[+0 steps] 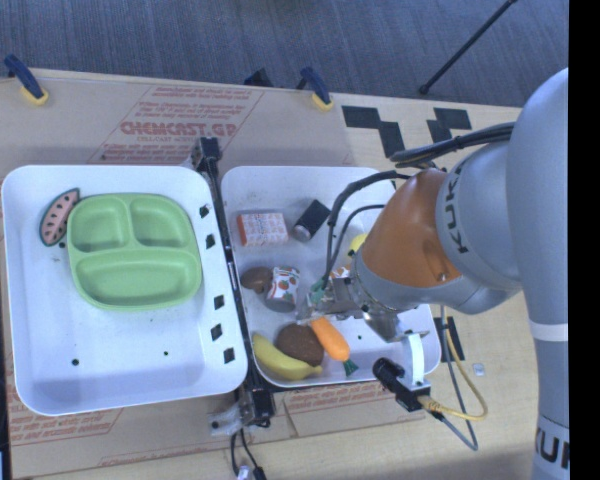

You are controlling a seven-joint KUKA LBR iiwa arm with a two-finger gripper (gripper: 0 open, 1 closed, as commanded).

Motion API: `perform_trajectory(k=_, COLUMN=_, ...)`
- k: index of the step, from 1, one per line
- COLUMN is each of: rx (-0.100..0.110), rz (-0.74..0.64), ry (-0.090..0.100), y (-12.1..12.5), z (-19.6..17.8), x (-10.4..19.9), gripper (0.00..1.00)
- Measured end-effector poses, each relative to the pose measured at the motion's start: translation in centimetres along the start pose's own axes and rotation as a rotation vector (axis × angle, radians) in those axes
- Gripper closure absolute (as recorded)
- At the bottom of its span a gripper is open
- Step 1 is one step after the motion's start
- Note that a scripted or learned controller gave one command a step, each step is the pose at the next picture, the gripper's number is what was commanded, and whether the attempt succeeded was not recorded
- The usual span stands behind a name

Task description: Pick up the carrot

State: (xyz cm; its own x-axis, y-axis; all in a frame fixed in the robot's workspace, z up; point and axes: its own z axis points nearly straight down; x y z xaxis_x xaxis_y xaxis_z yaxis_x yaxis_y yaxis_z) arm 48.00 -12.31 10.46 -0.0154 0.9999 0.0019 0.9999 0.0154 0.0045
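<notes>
The carrot [331, 338] lay in the right bin [260, 183], near that bin's front edge, slanting from upper left to lower right with a small green stub at its lower end. Its left side touched or nearly touched a round brown item [299, 343], possibly a cookie or a meat patty, and a banana [278, 360] curved along the bin's front wall just beneath that.

The gripper [330, 298] sat directly above the carrot's upper end, at the tip of the grey arm with its orange band [405, 236], which reached in from the right and covered much of the bin's right half. The arm's bulk and cabling hid the fingers, so I could not tell how far apart they stood or whether they had anything between them. The carrot appeared to rest on the bin floor, just below and slightly right of the gripper's tip, very close to it; whether the two touched could not be made out.

Elsewhere in the right bin, a small orange-and-white box [263, 229] lay toward the back left, a dark cylindrical object [310, 219] beside it, a small brown lump [256, 279] near the left wall, and a small carton with red print [284, 285] just right of that lump.

The left bin [40, 368] held a green divided plate [135, 249] and a watermelon slice [56, 217] at the plate's upper left edge.
</notes>
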Motion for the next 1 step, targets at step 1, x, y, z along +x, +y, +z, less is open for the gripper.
perform_trajectory(k=1, rx=0.007, rz=0.008, ry=-0.001, y=-0.23, z=-8.97, x=3.72, gripper=1.0)
